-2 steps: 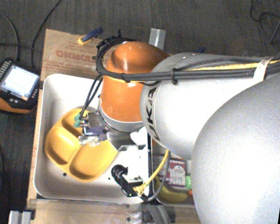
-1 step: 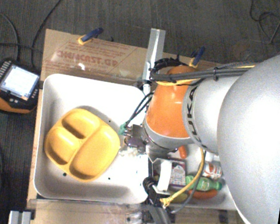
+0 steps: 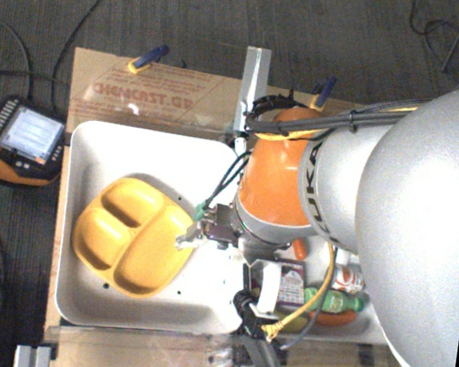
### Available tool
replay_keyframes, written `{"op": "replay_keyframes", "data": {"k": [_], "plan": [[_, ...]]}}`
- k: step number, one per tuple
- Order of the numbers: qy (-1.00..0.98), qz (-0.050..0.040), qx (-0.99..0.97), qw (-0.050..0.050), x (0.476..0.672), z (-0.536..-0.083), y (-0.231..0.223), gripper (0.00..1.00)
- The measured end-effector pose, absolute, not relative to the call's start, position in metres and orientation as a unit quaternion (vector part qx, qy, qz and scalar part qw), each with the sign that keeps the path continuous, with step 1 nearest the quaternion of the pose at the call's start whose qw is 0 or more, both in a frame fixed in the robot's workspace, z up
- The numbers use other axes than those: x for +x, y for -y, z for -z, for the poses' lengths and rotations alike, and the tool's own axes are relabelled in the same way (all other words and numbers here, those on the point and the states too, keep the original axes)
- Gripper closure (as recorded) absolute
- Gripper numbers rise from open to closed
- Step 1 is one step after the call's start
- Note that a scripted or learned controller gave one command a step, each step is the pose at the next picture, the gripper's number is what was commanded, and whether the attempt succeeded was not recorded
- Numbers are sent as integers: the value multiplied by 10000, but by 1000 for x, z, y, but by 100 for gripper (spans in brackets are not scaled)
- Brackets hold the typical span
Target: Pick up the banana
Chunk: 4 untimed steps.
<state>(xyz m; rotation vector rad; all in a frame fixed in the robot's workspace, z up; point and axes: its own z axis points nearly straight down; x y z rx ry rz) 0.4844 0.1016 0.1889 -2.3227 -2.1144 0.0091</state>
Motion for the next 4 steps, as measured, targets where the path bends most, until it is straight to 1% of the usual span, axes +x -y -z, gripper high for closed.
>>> {"op": "replay_keyframes", "data": {"k": [1,2,3,4], "plan": [[6970,62,-7171,-15,487,-91,-122,0],[7156,-4,-6984,-113,537,-91,-151,0],[7073,-109,-7066,-173,538,-98,-132,100],[6170,-32,-7869,-7,489,-203,-125,100]]}}
